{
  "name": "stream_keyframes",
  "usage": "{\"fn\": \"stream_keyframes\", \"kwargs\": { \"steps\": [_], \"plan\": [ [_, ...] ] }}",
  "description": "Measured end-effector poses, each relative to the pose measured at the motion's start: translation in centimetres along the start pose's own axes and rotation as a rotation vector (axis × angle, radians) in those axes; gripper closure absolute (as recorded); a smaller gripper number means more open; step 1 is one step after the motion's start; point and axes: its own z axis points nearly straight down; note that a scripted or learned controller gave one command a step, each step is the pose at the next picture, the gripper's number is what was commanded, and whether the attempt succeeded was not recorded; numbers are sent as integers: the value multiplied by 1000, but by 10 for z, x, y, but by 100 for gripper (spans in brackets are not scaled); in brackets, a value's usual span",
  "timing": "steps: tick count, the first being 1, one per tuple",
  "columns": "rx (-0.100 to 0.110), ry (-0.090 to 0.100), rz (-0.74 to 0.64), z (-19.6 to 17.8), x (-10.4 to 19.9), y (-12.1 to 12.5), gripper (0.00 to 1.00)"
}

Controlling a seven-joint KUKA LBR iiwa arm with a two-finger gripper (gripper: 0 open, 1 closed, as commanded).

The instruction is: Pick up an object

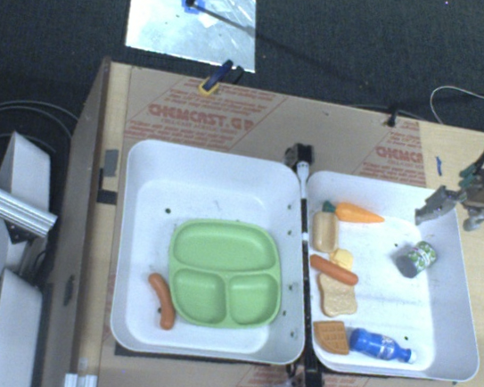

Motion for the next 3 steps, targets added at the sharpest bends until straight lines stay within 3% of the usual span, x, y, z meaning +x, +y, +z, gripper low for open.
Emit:
{"fn": "stream_keyframes", "kwargs": {
  "steps": [1,2,3],
  "plan": [
    [1,0,2,74,-26,12,0],
    [-17,-10,1,164,-37,13,0],
    [-27,-14,1,151,-39,15,100]
  ]
}}
